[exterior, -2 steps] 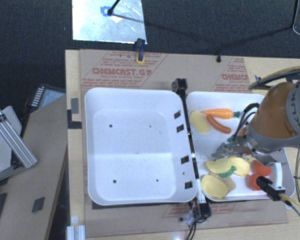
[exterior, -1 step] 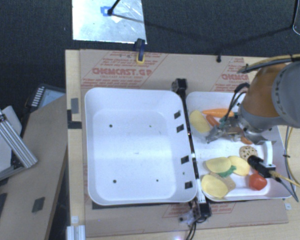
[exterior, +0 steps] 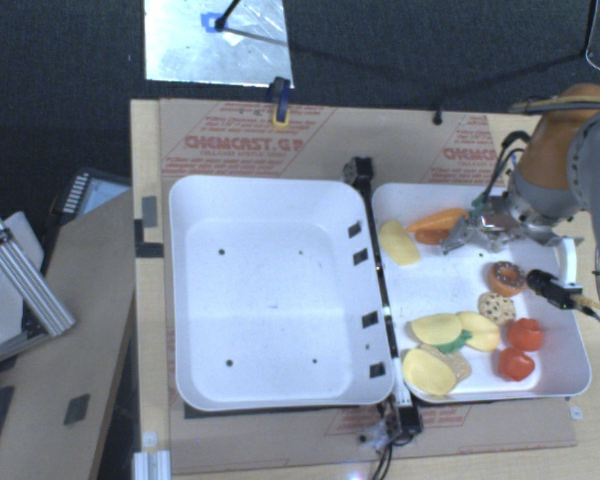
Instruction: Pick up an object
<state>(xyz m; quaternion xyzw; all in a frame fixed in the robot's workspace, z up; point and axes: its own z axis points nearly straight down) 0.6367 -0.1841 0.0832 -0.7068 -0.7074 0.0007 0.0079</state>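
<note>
Hovering low over the back of the right bin (exterior: 580, 368), gripper (exterior: 467, 236) points left, fingertips right at the orange carrot-shaped piece (exterior: 438, 222). Jaw opening: cannot tell, the fingers blur into the carrot's right end, and nothing is clearly pinched between them. Carrot lies flat near the bin's far wall, tip toward the arm.

Just left of the carrot, a pale yellow oval piece (exterior: 399, 242) lies close to the divider between the bins. Nearer the front: a brown round cookie-like item (exterior: 505, 277), a speckled biscuit (exterior: 496, 308) below it, two red tomato-like pieces (exterior: 520, 348) at the right front, a cluster of yellow slices (exterior: 450, 330) with a bit of green among them, and another yellow round piece (exterior: 428, 371) over a tan one at the front corner.

Left bin (exterior: 195, 268) sits beside it, the two touching along the clipped middle edge. Arm's orange band (exterior: 565, 138) shows at far right, with a black cable (exterior: 555, 290) hanging from the wrist over the bin.
</note>
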